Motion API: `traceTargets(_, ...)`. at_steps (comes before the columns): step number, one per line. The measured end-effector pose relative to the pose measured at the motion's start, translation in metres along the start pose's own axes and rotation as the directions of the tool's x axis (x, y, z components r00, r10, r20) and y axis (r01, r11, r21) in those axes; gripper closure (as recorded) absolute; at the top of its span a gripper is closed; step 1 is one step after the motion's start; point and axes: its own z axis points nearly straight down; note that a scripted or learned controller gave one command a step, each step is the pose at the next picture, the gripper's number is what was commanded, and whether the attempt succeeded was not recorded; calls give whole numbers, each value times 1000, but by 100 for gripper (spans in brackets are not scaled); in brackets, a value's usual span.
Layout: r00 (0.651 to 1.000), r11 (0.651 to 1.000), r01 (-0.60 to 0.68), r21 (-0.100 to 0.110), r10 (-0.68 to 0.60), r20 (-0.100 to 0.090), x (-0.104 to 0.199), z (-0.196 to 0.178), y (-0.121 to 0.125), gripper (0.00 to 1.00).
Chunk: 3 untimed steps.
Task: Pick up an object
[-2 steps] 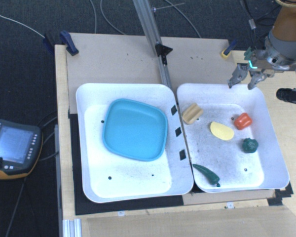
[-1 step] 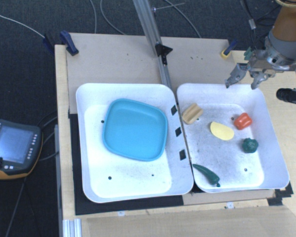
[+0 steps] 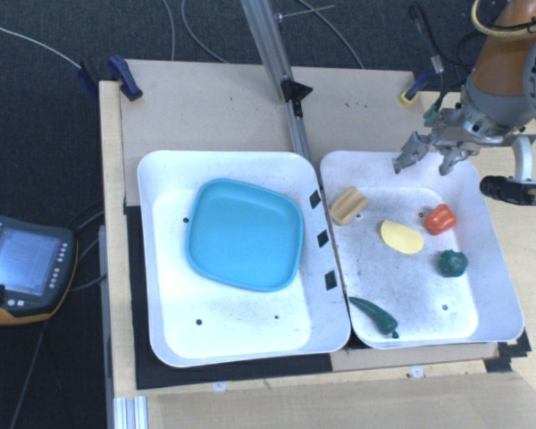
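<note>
Upper right of the frame, my claw hangs over the far rim of the right bin, well apart from all 5 pieces below: a tan block, a yellow piece, a red piece, a dark green lump and a green pepper. Dropping straight from here, I judge I would strike the rim and miss everything. My 2 fingers are spread wide, holding nothing, touching nothing that I can see.
</note>
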Motion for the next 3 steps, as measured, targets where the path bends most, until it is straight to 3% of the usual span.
traceTargets(1, 1000, 1000, 0, 2, 0, 0, 2, 63, -1, 0)
traceTargets(2, 1000, 1000, 0, -1, 0, 0, 2, 90, -1, 0)
traceTargets(3, 1000, 1000, 0, -5, 0, 1, 2, 78, 0, 100)
